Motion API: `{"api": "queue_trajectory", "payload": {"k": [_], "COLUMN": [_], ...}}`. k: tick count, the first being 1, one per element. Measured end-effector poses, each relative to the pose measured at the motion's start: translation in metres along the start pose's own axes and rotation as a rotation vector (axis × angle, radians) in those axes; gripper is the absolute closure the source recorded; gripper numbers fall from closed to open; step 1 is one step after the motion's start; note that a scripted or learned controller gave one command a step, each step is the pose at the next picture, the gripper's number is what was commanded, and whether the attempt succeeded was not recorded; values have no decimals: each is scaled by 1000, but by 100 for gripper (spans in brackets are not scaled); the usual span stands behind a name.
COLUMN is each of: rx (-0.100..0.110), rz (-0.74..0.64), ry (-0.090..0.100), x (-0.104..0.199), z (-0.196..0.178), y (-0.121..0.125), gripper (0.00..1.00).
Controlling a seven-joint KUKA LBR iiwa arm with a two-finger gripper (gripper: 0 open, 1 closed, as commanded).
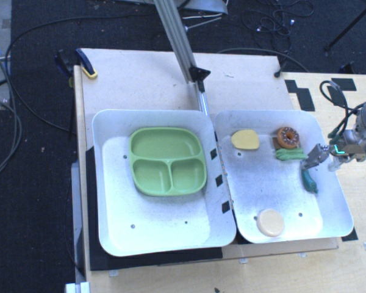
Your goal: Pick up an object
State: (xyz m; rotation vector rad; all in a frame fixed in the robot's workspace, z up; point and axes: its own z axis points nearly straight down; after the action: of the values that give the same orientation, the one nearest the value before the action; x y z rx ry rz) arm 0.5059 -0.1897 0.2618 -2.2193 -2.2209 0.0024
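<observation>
1. Gripper [320, 156] over right bin [329, 224], far edge; whether its jaws are parted or pressed, cannot tell (too small).
2. Nearest object: teal piece [309, 180] just below it; doughnut [287, 137] and green strip [290, 154] beside.
3. Advice: centre over the teal piece before descending.

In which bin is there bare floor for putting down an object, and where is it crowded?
Left bin: bare floor below the green tray. Right bin: bare middle between yellow piece and cream disc. Crowded: its far right corner, with donut, green items, gripper.
</observation>
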Motion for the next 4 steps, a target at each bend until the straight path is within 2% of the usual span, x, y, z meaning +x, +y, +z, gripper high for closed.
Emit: {"api": "queue_trajectory", "payload": {"k": [1,4], "rx": [-2,1], "rz": [0,1], "ry": [-1,1], "x": [0,8], "z": [-1,165], "y": [1,-13], "gripper": [0,0]}}
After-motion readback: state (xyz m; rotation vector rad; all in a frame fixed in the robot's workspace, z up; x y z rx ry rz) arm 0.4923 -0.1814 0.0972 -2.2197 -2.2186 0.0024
